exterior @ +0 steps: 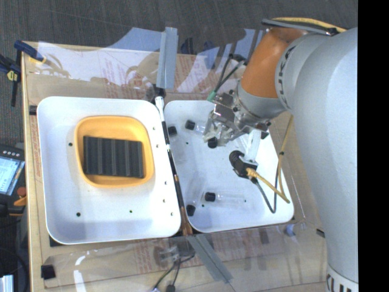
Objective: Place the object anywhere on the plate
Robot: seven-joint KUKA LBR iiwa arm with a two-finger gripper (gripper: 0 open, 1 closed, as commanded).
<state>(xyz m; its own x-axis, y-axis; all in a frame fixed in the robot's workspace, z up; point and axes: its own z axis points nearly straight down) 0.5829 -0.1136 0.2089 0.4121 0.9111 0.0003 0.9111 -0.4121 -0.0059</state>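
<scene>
The claw (220, 131) hangs low over the far half of the right bin (197, 169), at the end of the arm (267, 72) that comes in from the view's right. From this slant I cannot tell whether it is clenched or released. A small dark shape sits right under its tip, and it could be part of the claw or something loose. The likeliest thing to be moved, as I judge it, is a clear tube (226, 197) with a black cap. It lies flat on the floor of the same bin, near the front wall and well apart from the claw. It sits on the near side of the claw and roughly straight below it in the view. Its long axis runs about left to right, with the cap at the left end, so a grip across the narrow width would probably suit it best. A black and yellow cable (250, 170) trails between the claw and the tube and may get in the way of a straight drop. The yellow plate (110, 124) rests in the left bin (61, 193), with a dark ribbed slab (114, 156) on its middle. It lies to the left of both claw and tube, past the two bin walls that meet in the centre of the worktop, so the carry has to lift over that ridge. A few small black bits (190, 125) lie scattered in the right bin
</scene>
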